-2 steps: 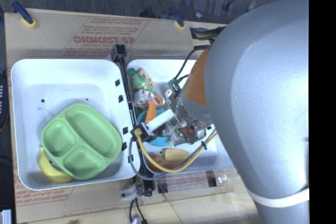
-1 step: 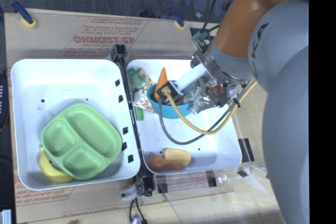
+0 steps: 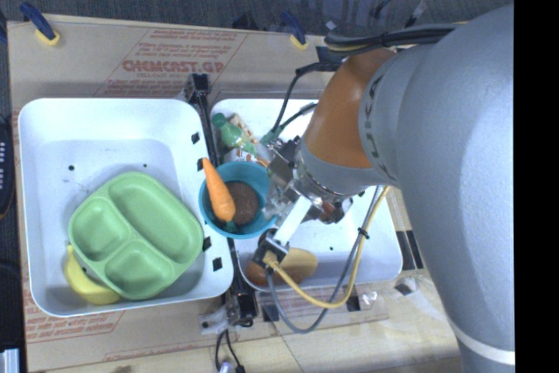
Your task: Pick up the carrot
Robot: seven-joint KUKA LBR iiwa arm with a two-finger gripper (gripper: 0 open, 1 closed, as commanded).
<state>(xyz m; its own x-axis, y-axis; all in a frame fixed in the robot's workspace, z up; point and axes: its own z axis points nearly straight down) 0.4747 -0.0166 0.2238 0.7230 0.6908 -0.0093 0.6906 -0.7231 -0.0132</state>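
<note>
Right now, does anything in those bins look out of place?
Yes. The carrot lies slanted across the blue bowl, its tip poking over the rim. In the left bin, the green divided plate sits partly on a yellow object.

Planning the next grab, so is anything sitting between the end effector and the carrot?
Nothing lies over the carrot; it rests exposed across the left rim of the blue bowl. The end effector sits just right of that bowl, so only the bowl's right rim lies between them.
</note>
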